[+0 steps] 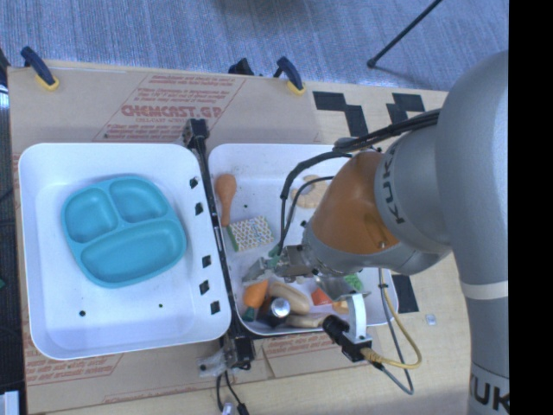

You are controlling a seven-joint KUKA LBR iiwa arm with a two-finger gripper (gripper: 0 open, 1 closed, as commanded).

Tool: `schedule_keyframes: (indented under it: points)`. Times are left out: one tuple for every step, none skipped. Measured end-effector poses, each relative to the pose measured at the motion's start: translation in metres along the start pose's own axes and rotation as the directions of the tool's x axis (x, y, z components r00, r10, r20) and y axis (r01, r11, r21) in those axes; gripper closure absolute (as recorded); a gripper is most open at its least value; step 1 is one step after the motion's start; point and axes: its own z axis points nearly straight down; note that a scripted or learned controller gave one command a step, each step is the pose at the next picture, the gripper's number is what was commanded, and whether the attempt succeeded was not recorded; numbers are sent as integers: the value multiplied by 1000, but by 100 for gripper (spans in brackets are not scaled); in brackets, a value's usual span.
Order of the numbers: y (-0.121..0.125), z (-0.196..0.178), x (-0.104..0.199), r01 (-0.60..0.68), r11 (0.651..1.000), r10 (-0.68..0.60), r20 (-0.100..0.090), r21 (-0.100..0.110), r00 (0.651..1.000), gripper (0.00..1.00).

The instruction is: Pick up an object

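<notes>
My gripper (282, 275) is low in the right bin (259, 158), beneath the orange wrist band, right over a pile of small objects at the bin's near end. The pile holds an orange piece (256, 294), a black and silver item (281, 309), a beige oblong piece (298, 298), a red piece (320, 297) and a green piece (352, 282). Farther back lie a patterned block (251, 232) and an orange carrot-shaped toy (226, 192). The arm's body hides much of the bin's right half.
The left bin (52, 318) holds a blue divided plate (123, 228). Black clips line the wall between the two bins. A yellow cable (393, 353) hangs off the wrist past the bin's near edge.
</notes>
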Motion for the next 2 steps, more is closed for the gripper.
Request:
schedule_keyframes:
  points:
    - [1, -10, 0, 5, 1000, -5, 0, 0, 1000, 100]
    - [1, -145, 35, 44, 999, -44, 1, -3, 999, 100]
